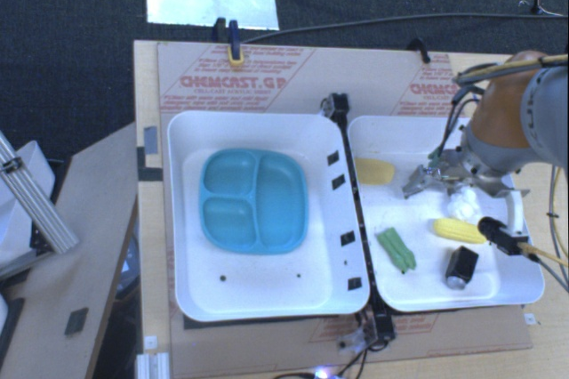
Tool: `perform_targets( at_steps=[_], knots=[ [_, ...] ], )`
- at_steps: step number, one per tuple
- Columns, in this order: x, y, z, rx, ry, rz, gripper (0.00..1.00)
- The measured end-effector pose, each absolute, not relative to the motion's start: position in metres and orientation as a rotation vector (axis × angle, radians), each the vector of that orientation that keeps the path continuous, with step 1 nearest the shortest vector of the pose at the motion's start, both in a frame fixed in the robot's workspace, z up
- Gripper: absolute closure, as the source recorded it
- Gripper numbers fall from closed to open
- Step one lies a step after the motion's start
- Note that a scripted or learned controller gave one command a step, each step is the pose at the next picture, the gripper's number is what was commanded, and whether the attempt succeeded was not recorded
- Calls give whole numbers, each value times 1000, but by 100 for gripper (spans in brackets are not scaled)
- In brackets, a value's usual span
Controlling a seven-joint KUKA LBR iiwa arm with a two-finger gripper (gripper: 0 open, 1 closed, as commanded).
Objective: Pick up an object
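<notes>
The bench carried a brown board (267,75) printed in red with "CHEMCAST GP" at about 11 o'clock from the bins' shared divider; a second, partly cut-off run of the same red lettering (427,88) sat toward 1 o'clock. Smaller red lines beneath both were too fine to read. A yellow-and-black clamp (233,44) gripped the board's far edge.

The left bin (178,190) held a blue divided plate (254,199) with three compartments, lying flat near its middle.

The right bin (524,284) held the loose objects. A pale yellow piece (374,171) lay at 10 o'clock in that bin, close to the divider. A green pod-shaped object (396,248) lay at 7 o'clock, slanted. A yellow corn cob (457,230) lay just right of centre, and a small black object (460,267) sat at 5 o'clock, near the front wall. A white crumpled item (462,204) rested just above the corn.

The arm (511,115), grey with its orange band, reached in from 3 o'clock. The gripper (425,181) sat low over the bin's middle, between the pale yellow piece and the white item. Whether it was released or clenched could not be told, and nothing was seen held in it.
</notes>
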State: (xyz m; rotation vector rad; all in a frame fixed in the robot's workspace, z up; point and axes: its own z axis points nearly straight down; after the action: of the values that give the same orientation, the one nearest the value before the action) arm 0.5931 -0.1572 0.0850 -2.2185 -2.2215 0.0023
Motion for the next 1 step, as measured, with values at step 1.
perform_targets(
  at_steps=[1],
  knots=[
    [595,-158,99,-2223,-2226,-4,100]
  ],
)
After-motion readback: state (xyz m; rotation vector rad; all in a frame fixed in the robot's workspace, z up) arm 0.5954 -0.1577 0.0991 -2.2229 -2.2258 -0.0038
